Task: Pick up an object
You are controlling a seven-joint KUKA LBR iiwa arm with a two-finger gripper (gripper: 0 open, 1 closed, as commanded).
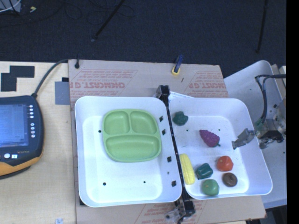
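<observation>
The right bin [243,107] holds several small toy foods. A purple piece [210,137] lies near the middle and a dark green piece [180,119] toward the far left. Along the near side lie a yellow corn cob [187,168], a dark green pepper [203,171], a red tomato [224,163], a brown round piece [229,179] and a green apple [210,187]. My gripper [256,139] hangs over the bin's right rim, right of the purple piece and above the tomato. It is open, with nothing between its fingers.
The left bin [88,171] carries a green divided plate [131,135]. A black divider [170,143] runs between the bins. A tablet-like pendant [18,134] lies on the bench at far left. Cables [264,97] trail by the arm at right.
</observation>
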